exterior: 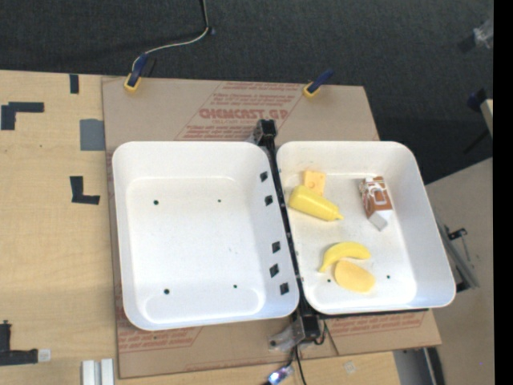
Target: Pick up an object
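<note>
The right bin [417,215] holds several small objects. A yellow squeeze bottle [314,205] lies on its side near the bin's left wall, with a pale yellow cheese wedge [314,181] just above it. A small brown and white carton [375,199] sits toward the upper right. A yellow banana [345,253] curves in the lower middle, touching a round yellow-orange piece [353,276] below it.
The left bin [144,215] sits beside the right one, joined by a black clipped divider [276,215]. Both rest on a cardboard sheet [232,107] held by clamps at its far edge. A cable [200,22] runs across the dark floor behind.
</note>
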